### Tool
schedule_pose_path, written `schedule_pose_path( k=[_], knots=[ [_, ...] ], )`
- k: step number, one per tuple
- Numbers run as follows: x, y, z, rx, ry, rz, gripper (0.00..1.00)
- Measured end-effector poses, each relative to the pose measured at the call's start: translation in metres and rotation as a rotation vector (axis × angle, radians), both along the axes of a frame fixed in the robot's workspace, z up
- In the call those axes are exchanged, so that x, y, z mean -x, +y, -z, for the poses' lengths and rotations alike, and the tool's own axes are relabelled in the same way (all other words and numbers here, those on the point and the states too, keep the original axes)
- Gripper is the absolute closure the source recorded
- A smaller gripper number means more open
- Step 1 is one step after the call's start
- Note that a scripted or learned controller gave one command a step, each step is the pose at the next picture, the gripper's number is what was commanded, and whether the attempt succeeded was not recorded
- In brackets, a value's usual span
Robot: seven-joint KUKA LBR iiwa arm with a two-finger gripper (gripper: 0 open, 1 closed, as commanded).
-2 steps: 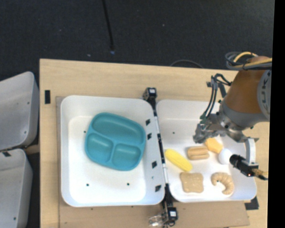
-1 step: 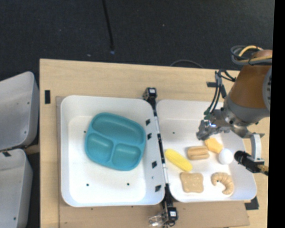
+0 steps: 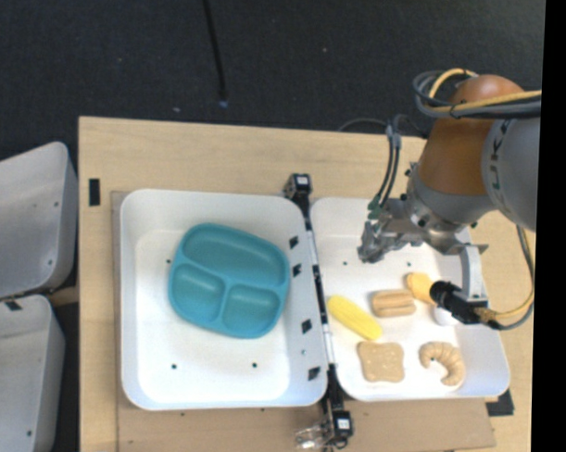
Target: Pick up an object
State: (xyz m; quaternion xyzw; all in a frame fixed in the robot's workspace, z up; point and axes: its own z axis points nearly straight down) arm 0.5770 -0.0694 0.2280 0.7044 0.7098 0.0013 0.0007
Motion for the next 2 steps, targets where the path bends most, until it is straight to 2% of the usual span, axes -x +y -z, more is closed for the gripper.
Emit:
schedule_pose_path(
  k=[1,2],
  knots=[
    [-0.014,0.048,0.007,0.001,0.001,0.002,1.00],
    [-0.039,0.094,-0.007,0.000,-0.001,0.001,1.00]
  ],
)
